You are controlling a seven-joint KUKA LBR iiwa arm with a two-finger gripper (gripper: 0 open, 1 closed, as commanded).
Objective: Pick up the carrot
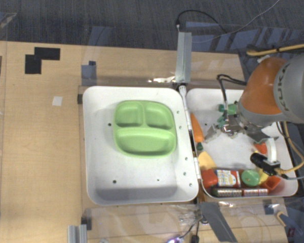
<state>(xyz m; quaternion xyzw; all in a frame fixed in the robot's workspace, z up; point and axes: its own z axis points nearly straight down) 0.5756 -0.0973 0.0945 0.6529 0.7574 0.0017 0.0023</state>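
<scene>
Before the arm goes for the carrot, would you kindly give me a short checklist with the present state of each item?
1. Carrot in view: ok, it lies along the left wall of the right bin.
2. Gripper near the carrot: ok, just to its right, not yet over it.
3. Carrot between the fingers: not ok, nothing is held.
4. Fingers open wide enough: cannot tell.
5. Room to grasp: not ok, the carrot hugs the wall, with a yellow item at its lower end.
6. Green tray out of the way: ok, in the left bin.
</scene>
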